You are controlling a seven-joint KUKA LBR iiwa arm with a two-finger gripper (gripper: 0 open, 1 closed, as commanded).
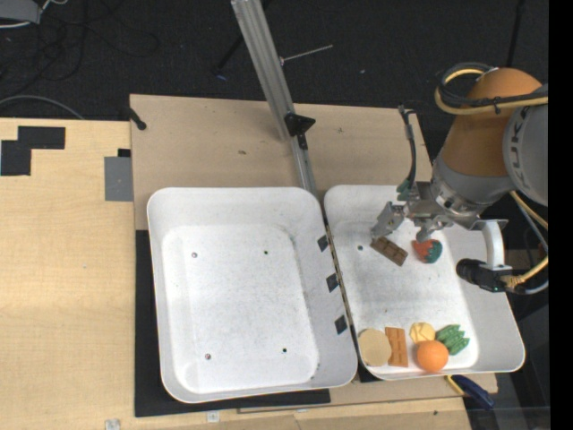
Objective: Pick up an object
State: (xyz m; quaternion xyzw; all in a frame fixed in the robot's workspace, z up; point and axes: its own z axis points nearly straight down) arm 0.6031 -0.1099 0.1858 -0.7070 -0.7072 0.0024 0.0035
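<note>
Camera view, step: the gripper (405, 231) is low over the right bin (501, 348), so this looks like the reach-and-grasp stage, nothing lifted yet.
Fingers: spread, one tip just above the brown block (389, 252), the other by the red-and-teal piece (428, 250); neither sits between them.
Task's thing: the brown block, lying flat and tilted in the upper middle of the right bin, seems the likely target.
Next move: probably shift to straddle the block, then squeeze and lift.
Other objects: orange ball (431, 356), green piece (453, 338), tan slice (374, 347) crowd the near edge.
Surface: left bin (170, 231) beside it on the wooden counter (63, 267).
Room: dark floor with cables, a metal rail (269, 70) leaning in.
</note>
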